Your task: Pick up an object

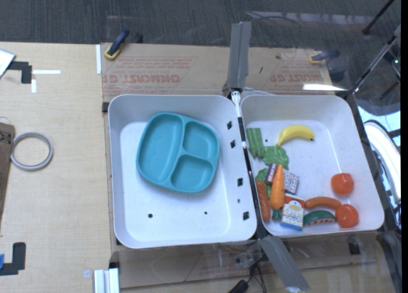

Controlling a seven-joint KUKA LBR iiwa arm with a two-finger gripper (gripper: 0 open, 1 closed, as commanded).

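The right bin [347,110] holds several toy foods. A yellow banana [296,134] lies near its back. Green leafy pieces [264,150] sit by the left wall. An orange carrot [276,188] lies over a small printed box [290,182]. A hot dog [322,203] lies toward the front, and a small carton [292,214] sits at the front wall. Two red-orange tomatoes [342,183] [347,216] rest at the right side. The left bin [127,221] carries a teal divided plate [178,152].
A roll of tape [29,151] lies on the wooden bench at the left. Cardboard [166,72] sits behind the bins. A grey divider post [240,56] rises between the bins at the back. Cables [382,139] run along the right.
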